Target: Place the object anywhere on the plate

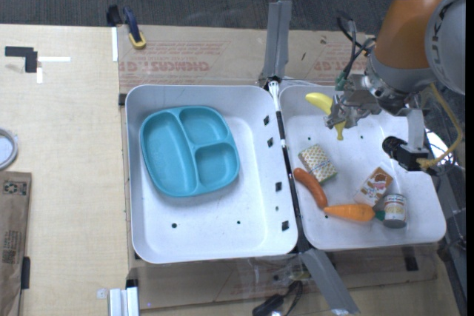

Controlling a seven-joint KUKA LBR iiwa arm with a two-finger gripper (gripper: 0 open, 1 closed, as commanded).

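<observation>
Over the right bin (pixel 415 233), the hand (pixel 343 117) hangs right at a yellow banana (pixel 320 101) near the back wall; I cannot tell whether it grips. A blue plate (pixel 191 150) with 3 compartments lies bare in the left bin (pixel 207 233). Judging by this, the placing is not yet done.

Beside a sausage (pixel 312 187): carrot (pixel 349 212), small can (pixel 394 209), patterned box (pixel 318 162), snack packet (pixel 375 185).
</observation>
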